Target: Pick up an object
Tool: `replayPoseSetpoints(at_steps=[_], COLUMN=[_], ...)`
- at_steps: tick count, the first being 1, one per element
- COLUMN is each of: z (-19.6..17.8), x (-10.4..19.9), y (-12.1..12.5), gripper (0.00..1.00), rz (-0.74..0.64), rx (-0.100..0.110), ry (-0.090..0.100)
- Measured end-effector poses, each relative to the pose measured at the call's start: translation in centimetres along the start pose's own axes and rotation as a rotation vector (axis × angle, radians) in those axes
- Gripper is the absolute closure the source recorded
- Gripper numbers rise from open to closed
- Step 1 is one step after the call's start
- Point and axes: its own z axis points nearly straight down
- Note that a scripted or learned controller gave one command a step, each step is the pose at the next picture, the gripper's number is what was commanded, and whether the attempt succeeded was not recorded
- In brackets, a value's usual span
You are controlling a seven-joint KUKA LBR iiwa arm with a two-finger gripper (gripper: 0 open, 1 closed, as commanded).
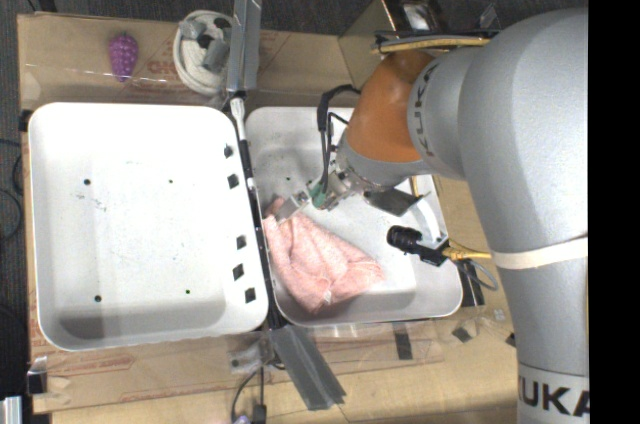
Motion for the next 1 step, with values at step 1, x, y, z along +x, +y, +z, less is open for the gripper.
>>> replayPoseSetpoints(at_steps=[1], z=[0.06], x=[2.74], y=[-10.08], gripper=[0.00], rz=[0.065], rx=[0.001], ry=[0.002])
